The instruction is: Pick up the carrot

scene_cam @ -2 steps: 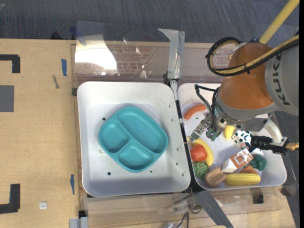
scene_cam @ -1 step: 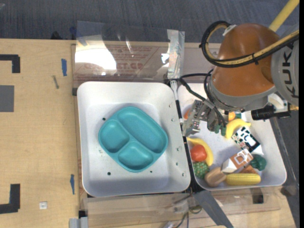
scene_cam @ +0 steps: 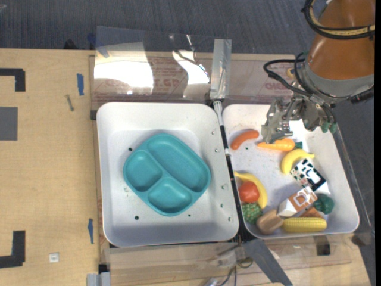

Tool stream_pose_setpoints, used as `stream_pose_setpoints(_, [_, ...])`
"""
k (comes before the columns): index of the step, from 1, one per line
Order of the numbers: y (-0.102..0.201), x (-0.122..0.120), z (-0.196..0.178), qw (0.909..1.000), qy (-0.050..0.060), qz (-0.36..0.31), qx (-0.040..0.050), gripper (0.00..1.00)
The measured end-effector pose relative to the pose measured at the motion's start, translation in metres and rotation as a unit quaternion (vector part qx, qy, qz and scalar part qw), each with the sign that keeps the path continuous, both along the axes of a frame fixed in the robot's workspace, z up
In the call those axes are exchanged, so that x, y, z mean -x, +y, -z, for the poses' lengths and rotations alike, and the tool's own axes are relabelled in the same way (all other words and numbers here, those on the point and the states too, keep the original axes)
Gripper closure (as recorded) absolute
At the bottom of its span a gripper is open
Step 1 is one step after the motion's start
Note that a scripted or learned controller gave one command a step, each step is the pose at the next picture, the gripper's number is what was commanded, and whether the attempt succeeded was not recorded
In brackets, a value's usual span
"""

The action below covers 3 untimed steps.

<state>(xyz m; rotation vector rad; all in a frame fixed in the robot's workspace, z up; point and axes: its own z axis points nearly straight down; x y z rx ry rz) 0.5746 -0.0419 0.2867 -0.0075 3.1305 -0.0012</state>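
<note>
Hovering over the right white bin point(scene_cam: 348, 177), the two-finger gripper point(scene_cam: 277, 131) sits just above the slim orange carrot point(scene_cam: 276, 146); grip state unclear.

My bench point(scene_cam: 41, 177) is pale wood with black tape marks; dark grey carpet point(scene_cam: 178, 5) runs beyond its far edge.

Gripper point(scene_cam: 280, 130) over carrot point(scene_cam: 277, 146), teal plate point(scene_cam: 167, 173) in left bin point(scene_cam: 113, 124)
</note>
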Motion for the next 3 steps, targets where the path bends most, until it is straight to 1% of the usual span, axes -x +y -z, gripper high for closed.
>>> stream_pose_setpoints(1, [-0.040,0.072,0.017,0.9948,0.004,-0.102,0.0006,1.00])
stream_pose_setpoints(2, [-0.080,0.065,0.153,0.9940,0.012,-0.108,-0.0027,1.00])
stream_pose_setpoints(3, [-0.112,0.039,0.185,0.9998,0.003,0.017,-0.0005,1.00])
